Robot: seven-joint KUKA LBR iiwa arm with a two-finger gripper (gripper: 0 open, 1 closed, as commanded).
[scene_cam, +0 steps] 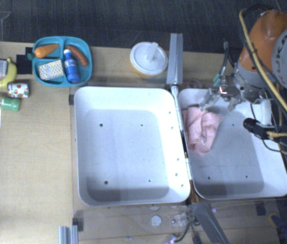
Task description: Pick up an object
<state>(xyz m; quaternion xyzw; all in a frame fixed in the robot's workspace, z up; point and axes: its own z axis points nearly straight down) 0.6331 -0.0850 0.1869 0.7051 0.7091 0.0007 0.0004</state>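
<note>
A crumpled pink cloth point(201, 129) lies in the right bin point(245, 179), against its left wall near the far end. My gripper point(219, 101) hangs just above the cloth's far right corner, at the bin's back edge. Its two thin fingers point(208, 100) are spread apart with nothing between them. The grey arm with its orange band point(265, 29) reaches in from the right.
The left bin point(128, 187) sits beside the right one, with a metal divider point(174, 60) at the back. On the bench to the left are a blue tray of toy food point(62, 60), a white lidded cup point(148, 58), a banana point(6, 74) and small containers. Black cables point(265, 131) hang over the right bin.
</note>
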